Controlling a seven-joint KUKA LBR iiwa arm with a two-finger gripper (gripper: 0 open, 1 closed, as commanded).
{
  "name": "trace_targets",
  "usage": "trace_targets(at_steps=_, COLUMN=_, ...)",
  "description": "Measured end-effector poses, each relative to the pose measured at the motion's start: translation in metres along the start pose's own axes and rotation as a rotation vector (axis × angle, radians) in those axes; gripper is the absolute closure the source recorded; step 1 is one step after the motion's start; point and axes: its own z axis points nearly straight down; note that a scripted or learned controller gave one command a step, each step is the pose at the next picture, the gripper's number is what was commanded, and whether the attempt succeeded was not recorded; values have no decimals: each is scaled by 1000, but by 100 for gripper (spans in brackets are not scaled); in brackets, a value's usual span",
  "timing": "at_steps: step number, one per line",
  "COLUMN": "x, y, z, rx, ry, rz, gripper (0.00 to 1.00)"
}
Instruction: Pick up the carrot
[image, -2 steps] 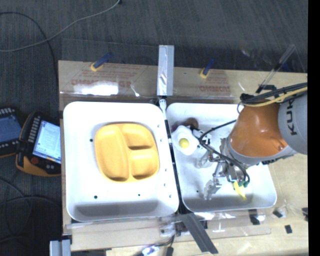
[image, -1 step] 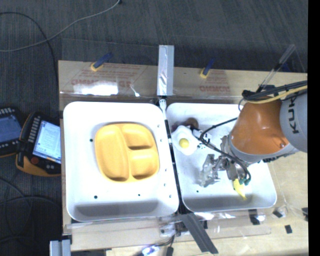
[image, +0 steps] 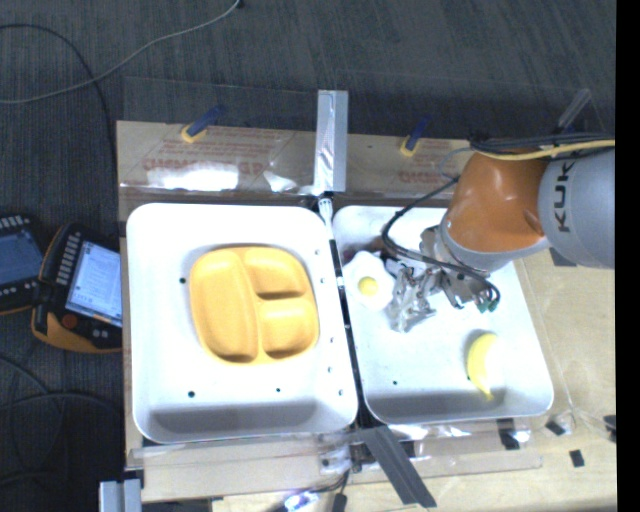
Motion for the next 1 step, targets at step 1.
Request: trace_targets(at_steps=1, x=-60, y=71, z=-89, rx=-1, ry=5, rz=703, gripper=100)
